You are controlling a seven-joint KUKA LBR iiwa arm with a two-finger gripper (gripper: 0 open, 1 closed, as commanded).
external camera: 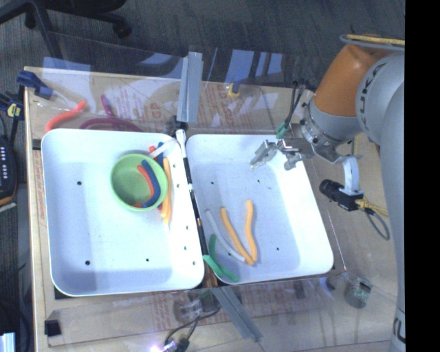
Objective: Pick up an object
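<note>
Two smooth white bins (103, 268), curved orange strips (240, 234), round green bowl (139, 181)

This looks like a robotics lab or test cell rather than a home or shop. A grey industrial arm (375, 89) with an orange band reaches in from the right over a plywood bench (124, 313) carrying two shallow white bins (96, 268) side by side. Loose cables (182, 330) trail at the near edge, and what may be office-chair legs (75, 20) stand on dark carpet at far left.
</note>
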